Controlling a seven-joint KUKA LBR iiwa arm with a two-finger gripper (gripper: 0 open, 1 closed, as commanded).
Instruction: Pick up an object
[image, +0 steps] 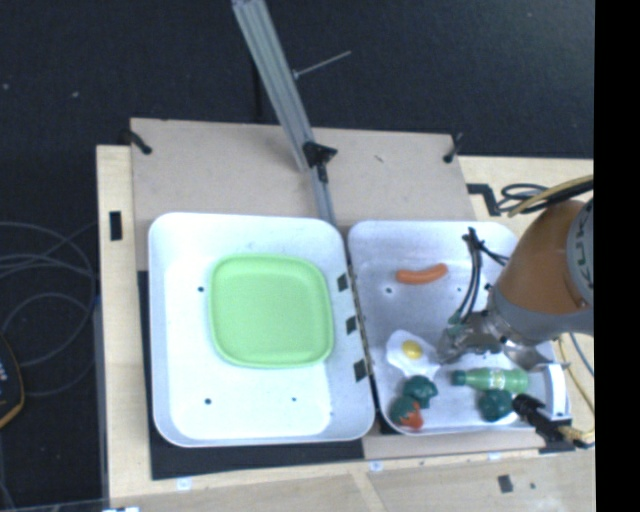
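The right bin (372, 262) holds an orange sausage (421, 273) near its back. A fried egg (407, 351) lies in the middle, and a green bottle (492, 380) lies on its side near the front. A dark green piece with a red bit (414, 397) sits at the front, and another dark green piece (495, 404) is beside the bottle. My gripper (458, 343) hangs low over the right bin, just right of the egg and just above the bottle's cap end. The arm's orange band (545, 265) covers the bin's right side.
The left bin (180, 400) holds a light green square plate (270, 310). A grey metal pole (285, 95) slants down to the divide between the bins. Cables (520, 195) lie at the back right.
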